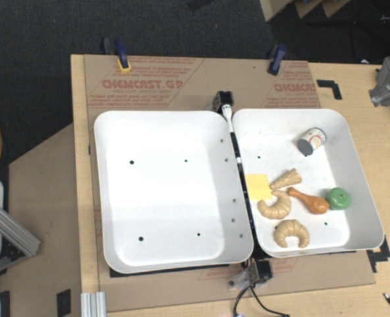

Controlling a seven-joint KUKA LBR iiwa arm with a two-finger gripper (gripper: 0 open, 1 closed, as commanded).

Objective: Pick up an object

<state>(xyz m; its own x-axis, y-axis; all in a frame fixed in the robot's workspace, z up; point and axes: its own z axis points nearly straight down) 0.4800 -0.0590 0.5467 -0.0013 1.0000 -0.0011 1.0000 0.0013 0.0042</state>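
Objects: 7 small items, all in the right bin [359, 170], none lifted.
Croissants: 1 tan toy croissant [292, 233] at the bin's 6 o'clock; a 2nd [276, 207] just at its 11 o'clock.
Tan twist: a smaller ridged tan piece [285, 179] at bin centre, touching the yellow square [258, 187] at its 9 o'clock.
Orange piece: a club-shaped orange toy [308, 201], beside the green round toy [338, 199] at its 3 o'clock.
Can: a small white-and-grey cylinder [311, 141] on its side, at the bin's 12 o'clock, apart from the rest.
Left bin [115, 177]: white, with 4 dark dots.
Gripper [387, 84]: grey metal at the frame's 2 o'clock edge, over the tabletop [82, 177], outside both bins; apart or together, I cannot tell.
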